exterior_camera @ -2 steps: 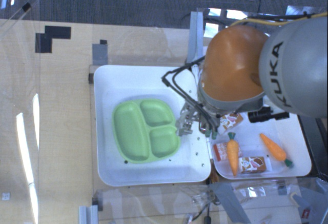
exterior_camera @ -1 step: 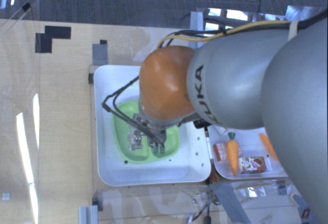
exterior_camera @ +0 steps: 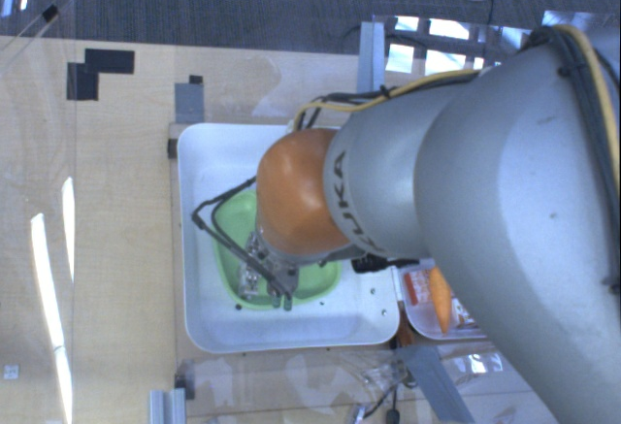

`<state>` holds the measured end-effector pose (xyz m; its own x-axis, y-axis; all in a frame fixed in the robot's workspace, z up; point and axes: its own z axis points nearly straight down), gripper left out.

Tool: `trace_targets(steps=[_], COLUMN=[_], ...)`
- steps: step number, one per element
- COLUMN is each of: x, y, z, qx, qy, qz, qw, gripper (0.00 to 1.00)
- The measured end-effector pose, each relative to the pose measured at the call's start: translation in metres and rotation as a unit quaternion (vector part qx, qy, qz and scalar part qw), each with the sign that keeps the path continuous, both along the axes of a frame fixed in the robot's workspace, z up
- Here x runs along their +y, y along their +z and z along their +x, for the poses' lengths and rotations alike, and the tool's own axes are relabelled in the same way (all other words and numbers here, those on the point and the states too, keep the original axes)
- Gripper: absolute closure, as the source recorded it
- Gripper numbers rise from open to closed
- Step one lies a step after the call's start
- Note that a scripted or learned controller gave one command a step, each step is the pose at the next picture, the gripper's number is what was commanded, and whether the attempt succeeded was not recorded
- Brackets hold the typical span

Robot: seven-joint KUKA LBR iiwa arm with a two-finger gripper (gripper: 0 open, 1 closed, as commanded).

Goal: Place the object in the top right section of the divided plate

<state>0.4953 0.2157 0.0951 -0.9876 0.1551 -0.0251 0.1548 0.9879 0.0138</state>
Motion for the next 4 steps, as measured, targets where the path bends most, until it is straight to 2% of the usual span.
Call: trace_targets(steps=[1, 2, 4], x=[-0.061, -0.14, -0.137], y=[0.001, 0.091, 0.114], z=[-0.001, -0.005, 0.0], qx=[-0.001, 0.009, 0.001], qy=[-0.046, -0.031, -0.03], qz=[0.0052, -0.0033, -0.0003], qw=[0.9989, 0.9995, 0.9995], gripper=[1.0, 1.0, 1.0])
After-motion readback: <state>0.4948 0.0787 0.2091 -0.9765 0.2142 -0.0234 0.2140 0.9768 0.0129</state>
